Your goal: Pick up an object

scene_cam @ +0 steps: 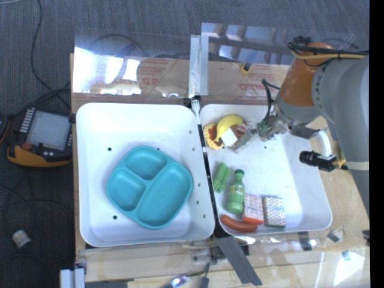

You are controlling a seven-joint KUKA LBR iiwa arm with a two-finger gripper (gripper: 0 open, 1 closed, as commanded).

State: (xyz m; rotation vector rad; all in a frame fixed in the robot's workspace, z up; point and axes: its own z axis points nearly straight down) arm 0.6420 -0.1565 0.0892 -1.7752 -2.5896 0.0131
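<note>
Arm: the grey arm (342, 95) with its orange band reached in over the far right corner of the right bin (312, 185).
Gripper: the gripper (262, 129) sat low over the far part of the right bin, just right of the banana; whether it was wide, narrow or holding anything could not be told from this view.
Banana: a yellow banana (228, 125) lay at the far left corner of the right bin, with a small white and red piece (231, 138) touching it on the near side.
Green bottle: a green bottle (236, 191) lay near the middle of the right bin, beside a small green vegetable (221, 177) on its left.
Packets: two patterned packets (264, 210) lay side by side right of the green bottle, toward the near wall.
Sausage: a red sausage (238, 224) lay along the near wall of the right bin.
Left bin: the left bin (96, 131), left of the right bin, held a teal divided plate (150, 186).
</note>
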